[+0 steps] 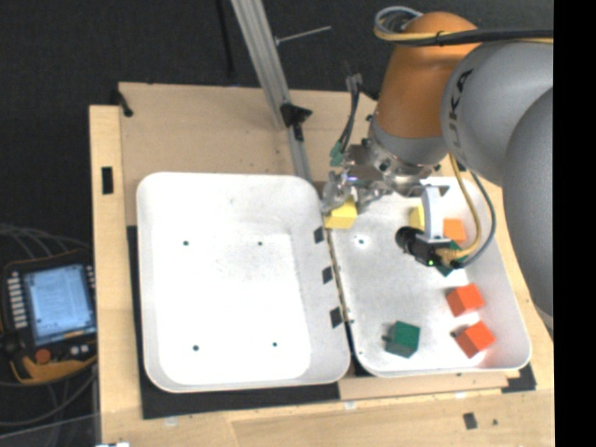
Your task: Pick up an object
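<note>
My gripper (343,194) hangs over the far left corner of the right bin (372,361), close to the divider between the bins. A small yellow block (341,216) sits directly under the gripper's tip and looks to be touching it; whether it is gripped I cannot tell. Further objects lie in the right bin: a green block (402,338) near the front, two orange-red blocks (464,299) (474,338) at the front right, and an orange block (453,230) beside a yellow piece (416,217), both partly hidden by the wrist's cabling.
The left bin (149,250) lies to the left of the divider. A slanted metal pole (265,63) rises behind the bins, just left of the gripper. A handheld pendant (51,305) rests off the bench at the far left.
</note>
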You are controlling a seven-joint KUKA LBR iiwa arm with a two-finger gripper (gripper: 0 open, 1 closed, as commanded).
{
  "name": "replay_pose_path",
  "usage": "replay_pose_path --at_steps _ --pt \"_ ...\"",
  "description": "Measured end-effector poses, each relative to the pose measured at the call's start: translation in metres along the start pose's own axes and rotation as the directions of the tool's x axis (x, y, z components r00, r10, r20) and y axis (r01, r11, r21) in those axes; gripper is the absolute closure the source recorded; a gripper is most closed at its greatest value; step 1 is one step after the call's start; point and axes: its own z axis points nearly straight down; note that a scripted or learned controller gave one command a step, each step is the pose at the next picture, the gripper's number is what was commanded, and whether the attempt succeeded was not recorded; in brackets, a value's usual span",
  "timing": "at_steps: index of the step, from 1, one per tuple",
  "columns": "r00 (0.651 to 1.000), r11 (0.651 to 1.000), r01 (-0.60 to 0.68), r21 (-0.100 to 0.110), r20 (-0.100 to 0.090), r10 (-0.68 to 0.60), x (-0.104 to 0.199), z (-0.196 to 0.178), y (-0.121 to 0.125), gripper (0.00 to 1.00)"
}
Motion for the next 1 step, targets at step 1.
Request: replay_pose_path --at_steps 1 --pt "1.000 1.000 0.001 0.002 0.000 -0.001 0.0616 -0.0009 -0.0114 1.00"
